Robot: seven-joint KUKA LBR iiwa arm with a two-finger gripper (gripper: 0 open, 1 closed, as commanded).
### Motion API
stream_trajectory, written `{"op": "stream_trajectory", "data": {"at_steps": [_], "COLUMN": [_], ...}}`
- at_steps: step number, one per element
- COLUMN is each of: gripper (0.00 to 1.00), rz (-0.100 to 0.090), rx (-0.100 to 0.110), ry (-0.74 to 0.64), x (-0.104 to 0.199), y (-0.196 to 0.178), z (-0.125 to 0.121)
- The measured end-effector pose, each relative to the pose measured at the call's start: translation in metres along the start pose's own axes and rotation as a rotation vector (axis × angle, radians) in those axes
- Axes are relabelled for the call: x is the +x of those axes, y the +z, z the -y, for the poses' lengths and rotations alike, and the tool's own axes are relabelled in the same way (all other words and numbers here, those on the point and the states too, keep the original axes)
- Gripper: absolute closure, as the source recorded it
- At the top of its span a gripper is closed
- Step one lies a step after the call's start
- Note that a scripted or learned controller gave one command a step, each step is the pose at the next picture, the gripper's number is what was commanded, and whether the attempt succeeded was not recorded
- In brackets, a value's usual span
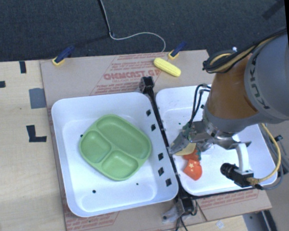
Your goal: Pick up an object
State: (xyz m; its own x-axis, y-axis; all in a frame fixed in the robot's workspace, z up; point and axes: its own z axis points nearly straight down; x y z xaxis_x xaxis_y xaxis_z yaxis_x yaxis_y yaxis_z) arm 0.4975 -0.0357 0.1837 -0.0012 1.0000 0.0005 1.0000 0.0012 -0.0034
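Mid-reach: gripper [188, 144] low in the right bin [258, 169], near its left wall, just above a red object [193, 169] with a pale yellowish piece [189, 148] beside it. Cannot tell from this slant whether spread or pressed together; nothing visibly pinched. Step in hand judged as descent toward a grasp, pick not yet made. Next move calls for settling squarely over the red object, closing, then lifting clear of the divider.

Left bin [78, 196] holding a green tray [115, 146] with compartments. Both bins on brown cardboard [124, 73] atop a wooden desk [16, 167]; a yellow toy [167, 67] near the cardboard's far edge. Dark carpet [37, 21] beyond, crossed by a white cable [126, 36].
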Motion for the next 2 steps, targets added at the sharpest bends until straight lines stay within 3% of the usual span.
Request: {"op": "stream_trajectory", "data": {"at_steps": [1, 2], "gripper": [0.0, 0.0], "rz": [-0.001, -0.005], "rx": [0.0, -0.018], "ry": [-0.006, -0.009], "x": [0.081, 0.126], "y": [-0.009, -0.167], "z": [0.015, 0.013]}}
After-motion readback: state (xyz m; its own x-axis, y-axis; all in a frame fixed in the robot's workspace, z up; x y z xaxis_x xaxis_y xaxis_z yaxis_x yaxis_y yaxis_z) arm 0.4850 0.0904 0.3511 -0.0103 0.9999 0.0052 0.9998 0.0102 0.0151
